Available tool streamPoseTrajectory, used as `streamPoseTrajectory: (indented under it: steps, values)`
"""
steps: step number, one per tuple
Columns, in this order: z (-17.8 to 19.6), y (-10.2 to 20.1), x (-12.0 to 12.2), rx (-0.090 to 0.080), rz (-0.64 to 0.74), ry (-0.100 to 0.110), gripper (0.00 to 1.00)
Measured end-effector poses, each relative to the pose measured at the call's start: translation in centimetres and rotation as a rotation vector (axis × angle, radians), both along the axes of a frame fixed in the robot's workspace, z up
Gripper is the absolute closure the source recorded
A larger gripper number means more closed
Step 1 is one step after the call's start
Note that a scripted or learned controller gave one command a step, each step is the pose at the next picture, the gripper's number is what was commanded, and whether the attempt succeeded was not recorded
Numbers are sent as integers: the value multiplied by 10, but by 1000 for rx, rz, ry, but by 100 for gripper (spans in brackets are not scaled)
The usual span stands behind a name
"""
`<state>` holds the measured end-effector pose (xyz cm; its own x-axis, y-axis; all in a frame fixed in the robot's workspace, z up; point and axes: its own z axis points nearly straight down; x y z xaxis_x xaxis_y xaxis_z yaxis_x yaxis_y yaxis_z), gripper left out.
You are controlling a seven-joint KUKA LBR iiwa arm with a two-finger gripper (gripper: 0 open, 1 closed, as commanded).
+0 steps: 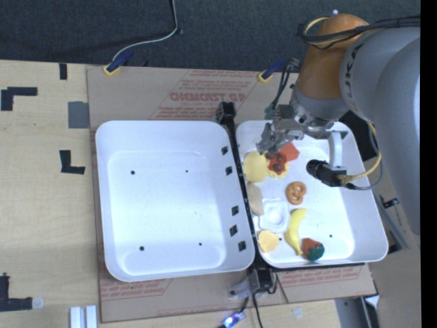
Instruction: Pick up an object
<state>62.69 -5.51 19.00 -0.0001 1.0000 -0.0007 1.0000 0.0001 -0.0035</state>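
Two white bins side by side on the desk (41,183), seen from above at a slant. The arm (382,67) reaches in from the right, its orange band (326,53) over the far edge of the right bin (365,210). The jaws hang over that bin's far-left corner, just above a small red piece (278,162). How far they stand open cannot be told from this view, nor whether anything lies between them.

The objects lie in the right bin, most of them along its left edge:
- A yellow fruit (255,167) sits at the left edge, touching the red piece on its right.
- An orange slab (292,152) lies just behind the red piece, partly under the jaws.
- A pretzel (295,193) lies near the bin's middle, apart from the others.
- Along the left edge, toward the near side, come a beige piece (255,199) and a white cup (274,216), then a yellow-orange disc (268,241) at the near-left corner.
- A banana (295,229) lies just right of the cup.
- A red and green piece (313,249) touches the banana's near end, close to the near edge.

The left bin (109,142) meets the right one along a black strip (235,183)
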Motion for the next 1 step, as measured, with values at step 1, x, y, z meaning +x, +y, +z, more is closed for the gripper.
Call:
streamPoseTrajectory:
  steps: [1]
  values:
    - [-6, 62, 43, 1, 6, -5, 100]
